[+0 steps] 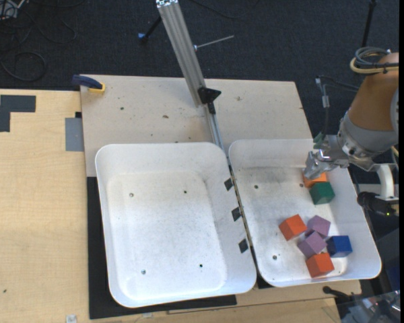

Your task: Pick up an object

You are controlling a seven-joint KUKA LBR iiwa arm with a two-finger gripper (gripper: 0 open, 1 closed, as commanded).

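Where the arm [372, 116] bends down into the right bin [269, 160], its pincer [317, 167] – whether parted, I cannot tell – touches an orange block [315, 178].

You see two white bins [161, 155] of smooth plastic, their floors speckled with dark scuffs (the right one more so). The bench [256, 110] looks like matt, pale wood, lightly pitted. A ribbed metal post [184, 46] has a dull silver sheen. The blocks [314, 242] look matt.

A slanted aluminium rail [186, 52] rises behind two white bins [163, 159], near a blue clamp [88, 83].
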